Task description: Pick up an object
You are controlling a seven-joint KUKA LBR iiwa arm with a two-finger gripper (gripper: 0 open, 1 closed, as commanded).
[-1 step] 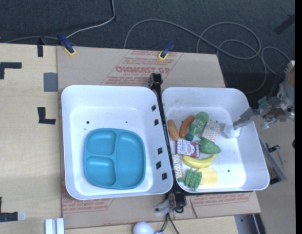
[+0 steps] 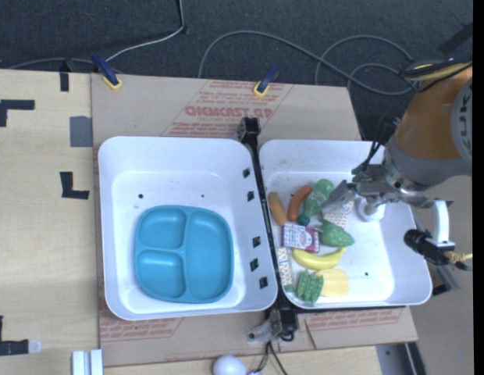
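Presently, the gripper (image 2: 341,198) is seen low in the right bin (image 2: 398,283), over the toy pile; its spread cannot be told. The green pepper (image 2: 316,198) beside it (light, hard, slippery plastic) is best taken across its middle.

1. You see a dark carpeted floor (image 2: 226,14) along the top, with thin cables (image 2: 179,22) trailing over it.
2. You see a pale wooden bench (image 2: 31,209) under a printed cardboard sheet (image 2: 218,108), held by yellow clamps (image 2: 265,82).
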